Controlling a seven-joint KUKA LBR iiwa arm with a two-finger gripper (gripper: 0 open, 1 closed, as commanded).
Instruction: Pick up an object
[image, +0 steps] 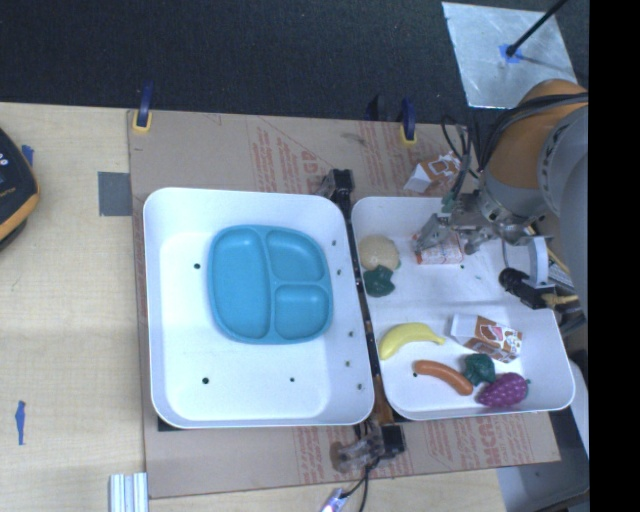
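**Packet pick: approach check**

Packet (438, 254) lies at the right bin's (560, 395) far end, directly under the gripper (447, 232). We cannot tell its state or load. We should confirm the packet is between the jaws before lifting, clear of the bun (379, 251) nearby.

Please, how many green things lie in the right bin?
2. One dark green piece lies beside the beige item near the bin's left wall. The other sits between the sausage and the purple grapes. The arm may hide more.
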